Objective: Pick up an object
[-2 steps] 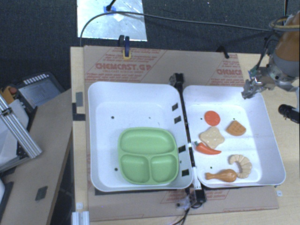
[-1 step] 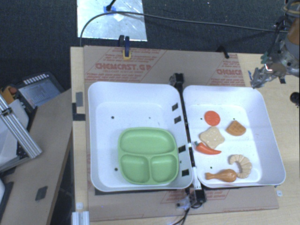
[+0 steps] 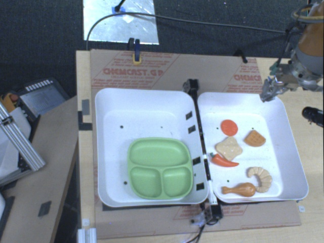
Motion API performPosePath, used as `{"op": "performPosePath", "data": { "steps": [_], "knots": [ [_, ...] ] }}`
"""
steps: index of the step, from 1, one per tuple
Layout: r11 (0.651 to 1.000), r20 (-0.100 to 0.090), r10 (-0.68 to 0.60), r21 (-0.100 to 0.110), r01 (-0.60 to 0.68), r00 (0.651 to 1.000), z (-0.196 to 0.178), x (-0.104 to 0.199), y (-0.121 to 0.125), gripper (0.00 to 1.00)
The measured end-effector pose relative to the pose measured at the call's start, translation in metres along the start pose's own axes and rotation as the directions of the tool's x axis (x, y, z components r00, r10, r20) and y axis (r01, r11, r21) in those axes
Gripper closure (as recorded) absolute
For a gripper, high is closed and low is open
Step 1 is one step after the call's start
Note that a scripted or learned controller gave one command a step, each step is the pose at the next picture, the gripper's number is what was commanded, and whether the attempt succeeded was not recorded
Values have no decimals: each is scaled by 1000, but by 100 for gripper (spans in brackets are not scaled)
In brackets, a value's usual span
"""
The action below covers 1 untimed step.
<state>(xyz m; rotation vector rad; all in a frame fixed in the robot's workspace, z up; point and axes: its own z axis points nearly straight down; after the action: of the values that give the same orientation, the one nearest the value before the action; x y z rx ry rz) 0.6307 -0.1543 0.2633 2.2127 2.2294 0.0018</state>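
- Surface [image 3: 152, 67]: we record two shallow white bins side by side on it, the left bin [image 3: 109, 115] and the right bin [image 3: 283, 135].
- Left bin: we list one green divided tray [image 3: 159, 167], lying toward the bin's near edge.
- Right bin, contents: a red disc [image 3: 229, 127] nearest the far edge; an orange wedge [image 3: 254, 138] beside it; a pale bread-like piece [image 3: 228, 148]; a red pepper [image 3: 223, 160] touching that piece's near side; a shrimp [image 3: 261, 177]; a drumstick [image 3: 239, 190] along the near edge, its long axis running left to right.
- Claw [image 3: 270, 91]: we place it above the right bin's far right corner, at the rim.
- Claw state: we see nothing between its tips; whether it stands open or closed we cannot tell.
- Governing relation: every candidate lies toward the bin's near edge and leftward from the claw. We judge the orange wedge and red disc the nearest picks; the drumstick is farthest.
- Task status: in our judgement, nothing is lifted yet.
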Motion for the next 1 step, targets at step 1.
{"op": "performPosePath", "data": {
  "steps": [1],
  "knots": [
    [1000,-1,-1,2,1,1000,15,51,-15,100]
  ]
}}
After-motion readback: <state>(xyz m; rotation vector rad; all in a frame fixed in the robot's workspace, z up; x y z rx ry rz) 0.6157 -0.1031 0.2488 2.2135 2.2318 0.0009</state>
